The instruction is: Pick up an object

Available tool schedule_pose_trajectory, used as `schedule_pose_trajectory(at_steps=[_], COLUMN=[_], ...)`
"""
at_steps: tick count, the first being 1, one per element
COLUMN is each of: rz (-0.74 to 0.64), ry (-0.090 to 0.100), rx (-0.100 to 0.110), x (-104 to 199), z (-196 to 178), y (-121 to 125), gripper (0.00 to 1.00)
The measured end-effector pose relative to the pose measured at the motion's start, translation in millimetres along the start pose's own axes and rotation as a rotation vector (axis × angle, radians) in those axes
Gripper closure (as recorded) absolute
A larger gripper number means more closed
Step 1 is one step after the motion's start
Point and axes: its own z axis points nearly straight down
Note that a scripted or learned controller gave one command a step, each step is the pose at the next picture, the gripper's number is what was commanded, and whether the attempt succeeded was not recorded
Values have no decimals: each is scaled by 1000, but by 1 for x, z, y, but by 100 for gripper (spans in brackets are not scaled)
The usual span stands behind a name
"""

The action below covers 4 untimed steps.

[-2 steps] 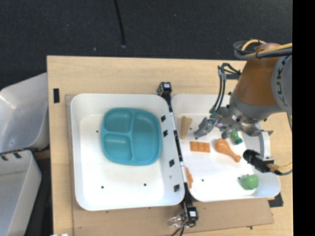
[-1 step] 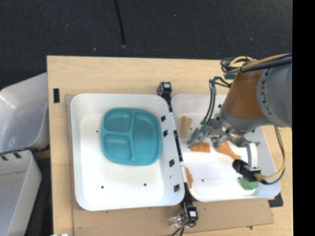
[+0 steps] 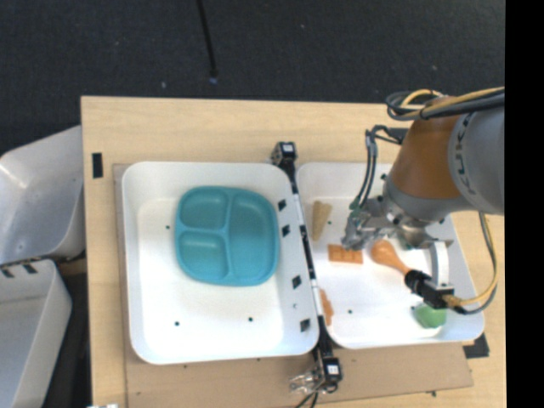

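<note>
The gripper (image 3: 364,230) is lowered into the right bin (image 3: 374,325), just above an orange wedge (image 3: 346,255). Its finger state cannot be told. A teal divided plate (image 3: 227,235) is seen in the left bin (image 3: 153,313).

Bright, even overhead light; white bins (image 3: 136,228) near glare; soft shadows; slightly blurry, low resolution.

My gripper (image 3: 364,230) hovers in right bin (image 3: 374,334), just above orange wedge (image 3: 346,255); teal tray (image 3: 227,235) in left bin (image 3: 153,330).
</note>
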Motion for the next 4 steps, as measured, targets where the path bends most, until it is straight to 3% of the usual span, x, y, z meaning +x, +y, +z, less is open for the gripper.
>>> schedule_pose_trajectory(at_steps=[2,3,4], rz=[-12,-12,-14], ry=[-1,-1,-1], rx=[-6,-1,2], x=[5,4,54], z=[-105,-119,-113], y=[3,4,-9], gripper=[100,100,100])
